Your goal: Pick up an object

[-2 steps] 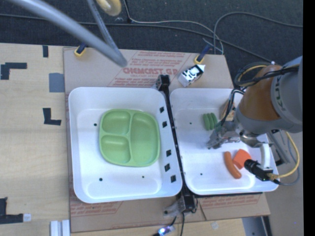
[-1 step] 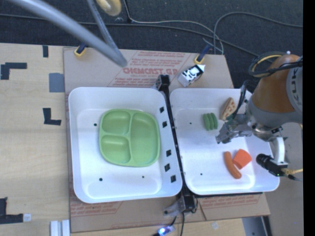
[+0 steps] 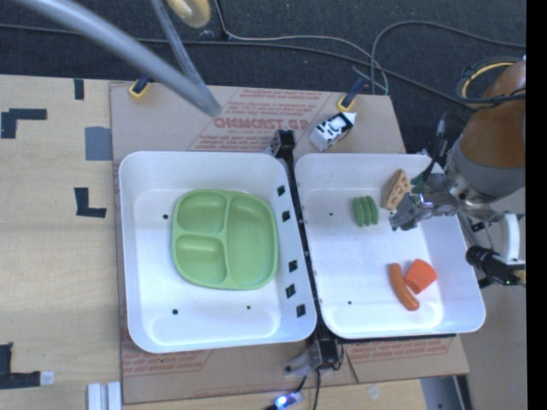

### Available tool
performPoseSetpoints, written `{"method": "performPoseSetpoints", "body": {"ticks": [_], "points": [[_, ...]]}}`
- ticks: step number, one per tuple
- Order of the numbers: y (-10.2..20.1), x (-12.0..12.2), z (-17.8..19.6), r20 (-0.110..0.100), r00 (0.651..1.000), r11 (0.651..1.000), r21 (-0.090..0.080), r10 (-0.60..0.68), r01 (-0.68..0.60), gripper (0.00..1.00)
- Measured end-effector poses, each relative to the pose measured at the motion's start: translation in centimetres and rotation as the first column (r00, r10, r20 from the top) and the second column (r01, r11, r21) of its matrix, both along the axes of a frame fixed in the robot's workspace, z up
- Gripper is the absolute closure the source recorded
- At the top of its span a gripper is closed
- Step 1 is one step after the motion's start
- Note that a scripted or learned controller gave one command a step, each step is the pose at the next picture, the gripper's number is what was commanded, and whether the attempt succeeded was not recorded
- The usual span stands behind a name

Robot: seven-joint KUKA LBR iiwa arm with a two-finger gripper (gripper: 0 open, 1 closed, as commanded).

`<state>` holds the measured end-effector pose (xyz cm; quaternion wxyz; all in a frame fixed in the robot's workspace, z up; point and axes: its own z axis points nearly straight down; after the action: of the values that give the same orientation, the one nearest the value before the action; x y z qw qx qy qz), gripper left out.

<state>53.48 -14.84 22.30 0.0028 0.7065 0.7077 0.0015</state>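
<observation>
Arm comes in from the right; gripper [image 3: 408,214] sits low over the right bin [image 3: 376,319], just beside the tan cracker-like piece [image 3: 395,189] and a bit right of the green ridged piece [image 3: 365,211]. Finger state: can't tell, the tips are a dark blur against the white floor and I see no gap or object between them, so I'm not calling anything held. Candidates in the right bin: the tan piece nearest the gripper, the green piece near it toward the divider, and an orange block [image 3: 420,275] touching an orange-red sausage shape [image 3: 403,287], well apart toward the near edge. The left bin [image 3: 145,314] has a green divided plate [image 3: 226,237]: flat and wide, a poor pinch target, so skip it. My read: the step in hand is the approach/descent onto a pick. To do it well, commit to one target rather than land between tan and green. Green looks best to me: isolated, lying flat, clear floor around it. Close across its narrow width, centred. The tan piece sits close to the far wall, so a finger may clip the rim. The orange pair touch each other, so there's a risk of nudging one while grabbing the other. Go straight down, close, then lift vertically and check that something is actually between the fingers.
</observation>
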Motion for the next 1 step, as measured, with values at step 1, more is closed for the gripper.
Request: {"method": "performPoseSetpoints", "body": {"ticks": [1], "points": [[0.0, 0.12, 4.57, -0.002, 1.0, 1.0, 0.0, 0.0, 0.0, 1.0]]}}
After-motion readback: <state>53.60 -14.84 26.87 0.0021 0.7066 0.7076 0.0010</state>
